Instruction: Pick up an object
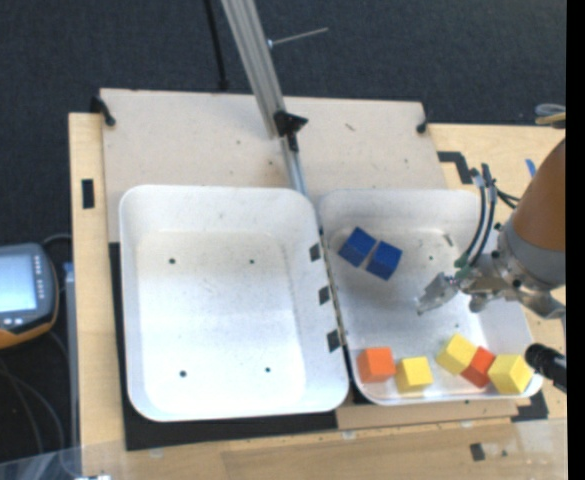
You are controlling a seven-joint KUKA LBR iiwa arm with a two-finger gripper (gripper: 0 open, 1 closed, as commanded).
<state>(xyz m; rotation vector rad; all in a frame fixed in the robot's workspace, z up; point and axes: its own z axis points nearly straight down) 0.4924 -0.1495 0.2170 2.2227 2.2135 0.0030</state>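
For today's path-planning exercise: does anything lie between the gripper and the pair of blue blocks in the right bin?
Nothing visible does. The gripper sits over the right bin, and bare white floor separates it from the blue blocks up and to the left. The orange block and yellow blocks lie along the near wall, off that line.

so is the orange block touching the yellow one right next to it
Apart. The camera view shows a thin strip of white bin floor between the orange block and the yellow block.
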